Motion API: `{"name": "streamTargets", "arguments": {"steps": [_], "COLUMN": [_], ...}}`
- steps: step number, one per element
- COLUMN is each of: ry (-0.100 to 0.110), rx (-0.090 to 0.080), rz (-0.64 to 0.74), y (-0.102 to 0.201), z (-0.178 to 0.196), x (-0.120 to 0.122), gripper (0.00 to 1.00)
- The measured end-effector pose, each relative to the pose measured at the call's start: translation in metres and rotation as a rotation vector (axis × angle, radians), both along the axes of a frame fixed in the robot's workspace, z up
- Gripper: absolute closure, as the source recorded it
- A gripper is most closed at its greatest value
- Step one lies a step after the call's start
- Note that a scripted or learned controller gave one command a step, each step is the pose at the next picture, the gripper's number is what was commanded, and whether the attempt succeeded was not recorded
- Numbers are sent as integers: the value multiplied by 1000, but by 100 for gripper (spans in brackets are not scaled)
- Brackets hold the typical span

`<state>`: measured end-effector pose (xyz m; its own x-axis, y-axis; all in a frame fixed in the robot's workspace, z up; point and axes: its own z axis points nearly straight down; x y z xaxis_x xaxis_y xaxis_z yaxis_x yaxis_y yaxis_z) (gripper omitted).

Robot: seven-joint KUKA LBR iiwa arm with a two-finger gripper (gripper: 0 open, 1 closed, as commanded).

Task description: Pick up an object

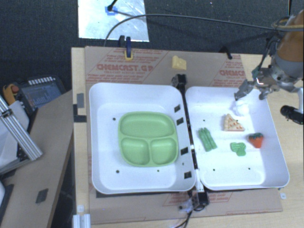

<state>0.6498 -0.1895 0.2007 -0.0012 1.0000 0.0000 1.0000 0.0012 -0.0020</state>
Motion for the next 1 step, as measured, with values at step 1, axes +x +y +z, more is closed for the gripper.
{"name": "streamTargets", "arguments": {"steps": [1], "ry": [-2], "rx": [0], "rz": [4], "y": [5], "z": [-43], "x": [4], "gripper": [0]}}
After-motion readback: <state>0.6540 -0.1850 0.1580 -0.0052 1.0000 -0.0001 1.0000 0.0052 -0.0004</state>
